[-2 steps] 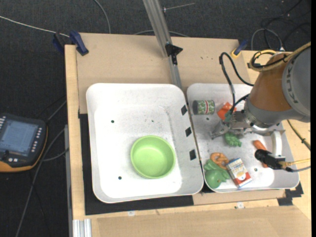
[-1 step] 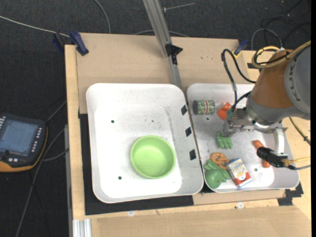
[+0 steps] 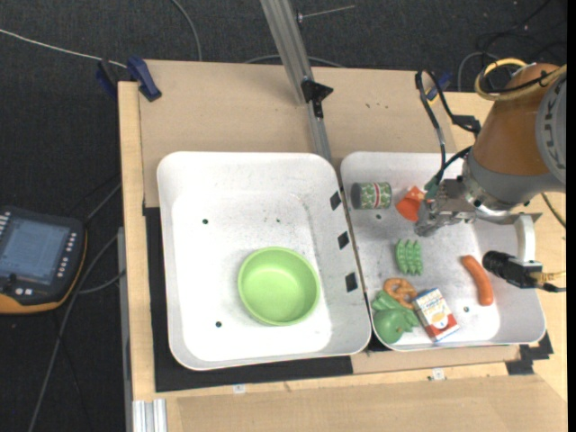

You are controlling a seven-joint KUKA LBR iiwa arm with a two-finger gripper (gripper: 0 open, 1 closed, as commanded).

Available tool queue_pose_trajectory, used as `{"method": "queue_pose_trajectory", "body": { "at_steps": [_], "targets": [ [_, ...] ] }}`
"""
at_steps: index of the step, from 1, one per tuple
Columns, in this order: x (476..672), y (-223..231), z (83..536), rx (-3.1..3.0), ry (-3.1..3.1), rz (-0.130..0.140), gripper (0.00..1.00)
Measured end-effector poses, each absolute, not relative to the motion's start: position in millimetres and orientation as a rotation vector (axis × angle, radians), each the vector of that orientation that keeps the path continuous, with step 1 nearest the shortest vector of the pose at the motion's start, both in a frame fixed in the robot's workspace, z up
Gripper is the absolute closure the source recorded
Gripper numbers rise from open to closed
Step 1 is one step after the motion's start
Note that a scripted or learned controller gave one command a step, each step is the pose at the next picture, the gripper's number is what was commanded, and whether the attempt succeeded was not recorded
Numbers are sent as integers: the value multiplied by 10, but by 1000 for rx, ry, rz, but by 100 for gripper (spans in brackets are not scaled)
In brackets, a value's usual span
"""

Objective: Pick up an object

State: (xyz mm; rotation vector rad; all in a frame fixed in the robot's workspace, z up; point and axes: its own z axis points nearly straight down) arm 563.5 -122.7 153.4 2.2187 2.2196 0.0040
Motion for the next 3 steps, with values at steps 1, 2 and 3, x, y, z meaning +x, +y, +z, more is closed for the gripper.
{"method": "queue_pose_trajectory", "body": {
  "at_steps": [1, 2, 3],
  "targets": [
    [5553, -1194, 2039, 2218, 2219, 5, 100],
    [5596, -1233, 2653, 2218, 2219, 5, 100],
    [5661, -717, 2510, 2218, 2226, 1, 100]
  ]
}}
